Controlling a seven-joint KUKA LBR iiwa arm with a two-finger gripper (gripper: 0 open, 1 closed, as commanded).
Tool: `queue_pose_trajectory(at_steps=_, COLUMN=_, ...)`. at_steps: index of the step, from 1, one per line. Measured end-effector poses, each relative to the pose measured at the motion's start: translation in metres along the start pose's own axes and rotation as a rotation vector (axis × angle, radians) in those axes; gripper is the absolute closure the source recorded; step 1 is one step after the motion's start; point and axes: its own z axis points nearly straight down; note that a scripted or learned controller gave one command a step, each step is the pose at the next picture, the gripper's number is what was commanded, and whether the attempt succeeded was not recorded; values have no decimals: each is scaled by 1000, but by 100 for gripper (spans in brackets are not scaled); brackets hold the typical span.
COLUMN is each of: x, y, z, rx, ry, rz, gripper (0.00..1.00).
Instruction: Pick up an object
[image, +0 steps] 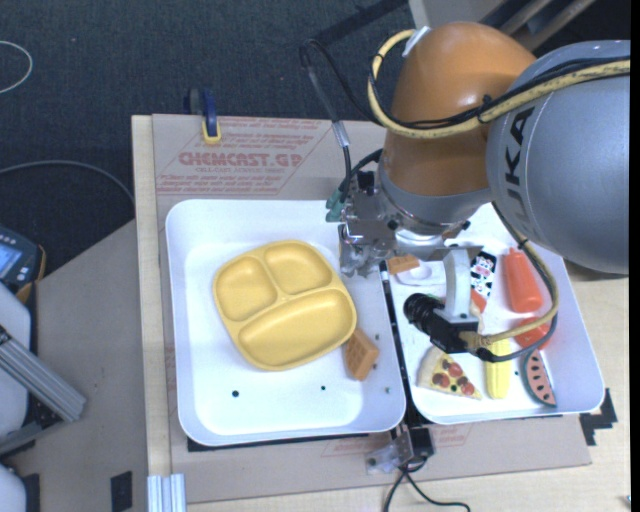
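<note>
Your hand (362, 250) hangs low over the seam between the two bins, and you cannot tell its state from here. Just beside it, toward the right bin (580, 345), lies a small tan block (403, 265), the nearest candidate; it looks light and rigid, so pinch it across its short sides. Beyond it sit a pizza slice (448, 374), a corn cob (495, 372) and an orange carrot (522, 282), likely smooth plastic that may slip. On the hand's other side the yellow divided tray (285, 303) looks too broad. The bench (250, 160) leaves little room between crowded toys.
</note>
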Motion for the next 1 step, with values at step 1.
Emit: queue_pose_trajectory(at_steps=1, x=-1, y=-1, z=-12, rx=-2, ry=0, rz=0, gripper=100)
